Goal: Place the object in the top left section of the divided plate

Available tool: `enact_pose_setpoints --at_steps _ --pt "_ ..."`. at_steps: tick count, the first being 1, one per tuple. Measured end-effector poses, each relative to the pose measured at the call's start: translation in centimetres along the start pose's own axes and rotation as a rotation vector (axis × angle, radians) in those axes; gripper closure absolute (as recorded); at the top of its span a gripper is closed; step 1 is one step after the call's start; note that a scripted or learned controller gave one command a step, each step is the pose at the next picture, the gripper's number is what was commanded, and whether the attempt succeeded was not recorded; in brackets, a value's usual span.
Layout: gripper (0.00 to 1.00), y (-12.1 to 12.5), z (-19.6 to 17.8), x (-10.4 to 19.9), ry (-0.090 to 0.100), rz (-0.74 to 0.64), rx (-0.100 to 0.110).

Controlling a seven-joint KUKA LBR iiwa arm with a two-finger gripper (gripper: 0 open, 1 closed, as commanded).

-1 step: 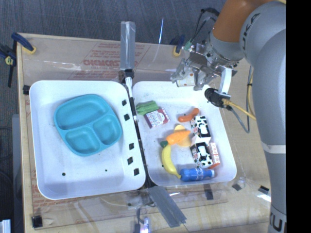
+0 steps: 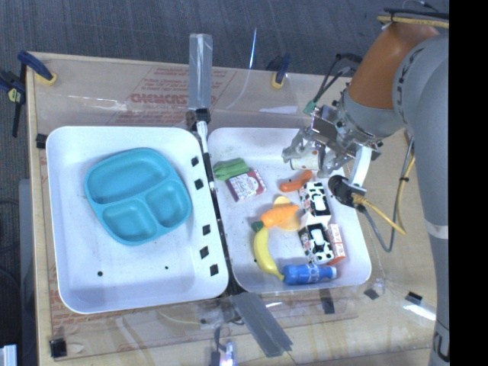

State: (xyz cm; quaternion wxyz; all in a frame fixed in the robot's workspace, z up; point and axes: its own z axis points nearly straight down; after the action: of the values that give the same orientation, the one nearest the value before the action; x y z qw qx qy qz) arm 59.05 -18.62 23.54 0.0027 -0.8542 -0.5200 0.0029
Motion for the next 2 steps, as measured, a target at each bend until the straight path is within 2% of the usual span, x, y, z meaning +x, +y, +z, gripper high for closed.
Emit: enact_pose_setpoints --at_steps 1,2 --pt "1.00 -4.1 -0.7 5.6 0.000 0.212 0.002" --pt "1.00 -9.1 2.6 10.9 -0.001 0.027 0.000"
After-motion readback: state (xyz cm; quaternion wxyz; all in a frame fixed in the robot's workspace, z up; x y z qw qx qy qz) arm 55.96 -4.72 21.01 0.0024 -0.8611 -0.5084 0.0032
